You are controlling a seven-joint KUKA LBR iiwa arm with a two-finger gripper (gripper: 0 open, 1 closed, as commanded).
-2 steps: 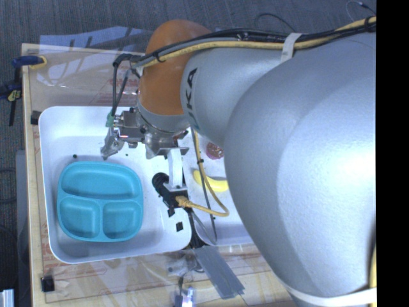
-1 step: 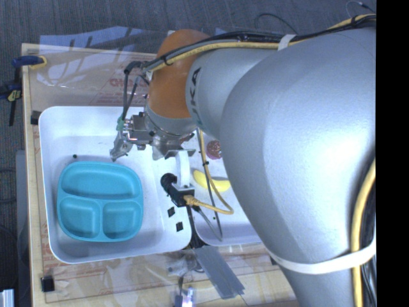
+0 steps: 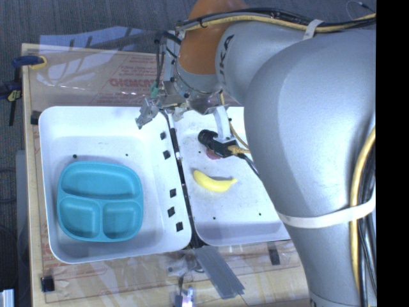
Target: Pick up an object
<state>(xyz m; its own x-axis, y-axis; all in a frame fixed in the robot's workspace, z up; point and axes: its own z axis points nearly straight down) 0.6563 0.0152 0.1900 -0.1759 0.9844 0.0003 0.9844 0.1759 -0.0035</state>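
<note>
1. The counter carries two shallow white bins side by side, so things in either one lie open to a reach from above.
2. The left bin holds a teal divided plate, lying flat in the bin's near-left part. Being wide and low, it would probably be hard to take except by its rim.
3. The gripper hangs over the far right corner of the left bin, just beside the wall where the bins meet. Nothing can be seen in it, and whether it is wide or narrow cannot be told from this angle. It is well apart from the plate.
4. The right bin holds a yellow banana, lying on its side near the shared wall. It is small and narrow, and looks the likelier thing to pick up.
5. The grey arm reaches in from the right, above the right bin. By this judgement, no pick has been made yet.
</note>
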